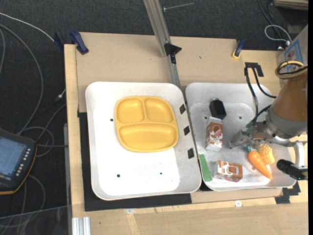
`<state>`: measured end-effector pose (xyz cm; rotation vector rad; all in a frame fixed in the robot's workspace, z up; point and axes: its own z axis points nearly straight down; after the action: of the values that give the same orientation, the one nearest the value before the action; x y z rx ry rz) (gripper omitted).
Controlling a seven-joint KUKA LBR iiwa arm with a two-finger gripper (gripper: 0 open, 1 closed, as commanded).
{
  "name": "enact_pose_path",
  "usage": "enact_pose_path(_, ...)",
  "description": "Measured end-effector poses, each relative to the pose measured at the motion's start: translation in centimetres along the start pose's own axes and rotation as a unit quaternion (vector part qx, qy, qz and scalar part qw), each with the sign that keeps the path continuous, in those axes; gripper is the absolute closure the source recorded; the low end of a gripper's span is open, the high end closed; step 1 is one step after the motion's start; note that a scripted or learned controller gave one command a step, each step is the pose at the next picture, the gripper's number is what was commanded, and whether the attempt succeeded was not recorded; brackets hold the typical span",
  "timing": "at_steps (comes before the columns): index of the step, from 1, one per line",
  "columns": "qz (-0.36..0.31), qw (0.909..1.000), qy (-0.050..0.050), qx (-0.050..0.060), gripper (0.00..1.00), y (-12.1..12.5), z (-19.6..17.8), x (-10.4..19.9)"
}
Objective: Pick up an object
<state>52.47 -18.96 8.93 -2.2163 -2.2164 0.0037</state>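
Hand: grip state indeterminable, low in right white bin, beside orange plastic carrot. Risk: crowded neighbours could deflect the grasp.

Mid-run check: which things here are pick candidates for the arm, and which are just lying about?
Job things, all in the right bin:
- gripper
- carrot
- corn cob
- upright carton
- flat carton
- black block
- green stick

Lying about:
- yellow divided plate in the left bin
- blue clamps
- tablet
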Motion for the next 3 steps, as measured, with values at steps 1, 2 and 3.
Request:
enact_pose_path(1, 0.0, 1.0, -0.001, -0.004, 1.0, 0.2, -1.4, 0.0)
enact_pose_path(2, -0.001, 1.0, -0.003, -0.006, 1.0, 1.0, -6.2, 0.5)
enact_pose_path(3, -0.001, 1.0, -0.003, -0.006, 1.0, 1.1, -10.5, 0.5)
